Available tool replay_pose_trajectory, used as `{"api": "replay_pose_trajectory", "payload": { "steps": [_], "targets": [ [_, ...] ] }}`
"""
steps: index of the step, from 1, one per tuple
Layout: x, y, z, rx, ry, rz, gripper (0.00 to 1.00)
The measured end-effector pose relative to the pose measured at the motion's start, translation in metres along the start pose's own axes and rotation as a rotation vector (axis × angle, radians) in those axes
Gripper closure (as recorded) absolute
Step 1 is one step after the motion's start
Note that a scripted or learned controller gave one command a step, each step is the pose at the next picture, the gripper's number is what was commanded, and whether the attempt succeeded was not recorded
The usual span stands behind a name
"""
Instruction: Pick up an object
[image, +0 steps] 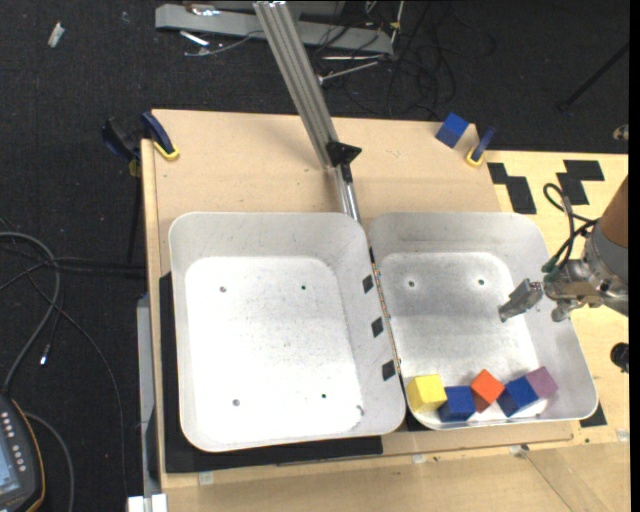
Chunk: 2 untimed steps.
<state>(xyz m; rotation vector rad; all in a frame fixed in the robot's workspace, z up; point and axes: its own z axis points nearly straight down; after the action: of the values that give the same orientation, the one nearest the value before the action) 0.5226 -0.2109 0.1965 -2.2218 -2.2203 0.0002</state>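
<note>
I have the hand (538, 299) over the right bin (455, 245), near its right wall, hanging above bare floor with nothing between its fingers; they look spread, so I call it released. The blocks sit well apart from it, bunched along the bin's near edge: a yellow block (427, 389) at the left, then a blue block (459, 402), an orange block (487, 386), a second blue block (518, 397) and a purple block (542, 381) at the right. They touch or nearly touch each other, and the row hugs the near wall. The left bin (265, 320) is beside it on the bench (250, 165).

My read is that this is the approach step, no grasp made yet. The next move calls for bringing the hand toward me until it is over the row, then choosing one block with room for the fingers. The yellow block, at the end, looks the easiest, since its left side is free.

The blocks are near cubes, so none has a long axis I can name. Each sits turned a little differently, and the orange one is rotated most against its neighbours, so I would have to turn the hand to match
</note>
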Motion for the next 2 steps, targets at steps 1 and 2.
{"api": "replay_pose_trajectory", "payload": {
  "steps": [1,2],
  "targets": [
    [0.056,-0.021,0.043,0.005,0.004,-0.007,0.00],
    [0.102,-0.033,0.102,-0.003,-0.002,-0.006,0.00]
  ]
}}
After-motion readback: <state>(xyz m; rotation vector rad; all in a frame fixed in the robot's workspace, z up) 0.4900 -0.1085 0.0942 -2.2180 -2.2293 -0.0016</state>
